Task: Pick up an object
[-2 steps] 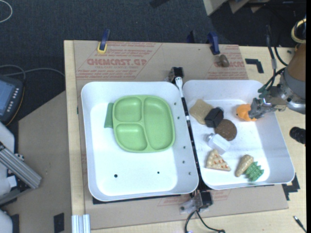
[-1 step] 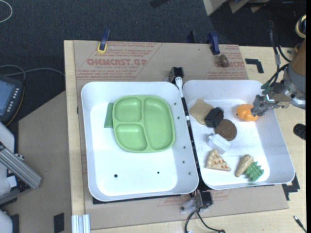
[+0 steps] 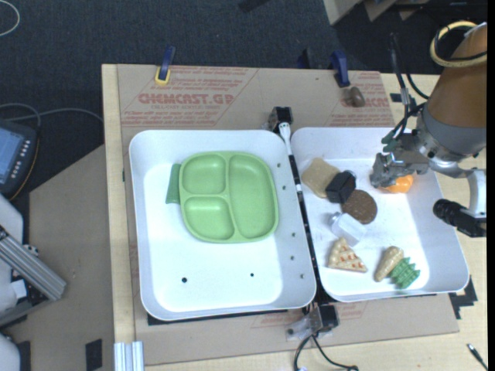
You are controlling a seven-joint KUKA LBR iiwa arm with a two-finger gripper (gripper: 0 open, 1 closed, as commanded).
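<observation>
Over right bin [image 3: 433, 230] | pincer [image 3: 389, 178] low beside orange object [image 3: 401, 182] | finger state: cannot tell

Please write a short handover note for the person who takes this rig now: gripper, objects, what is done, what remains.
Gripper: low in the right bin, over an orange item; grasp not confirmed.
Right bin also holds a tan block, black piece, brown disc, pizza slice and green toy.
Left bin: green tray.
Done: approach. Left: secure an item and lift.
</observation>
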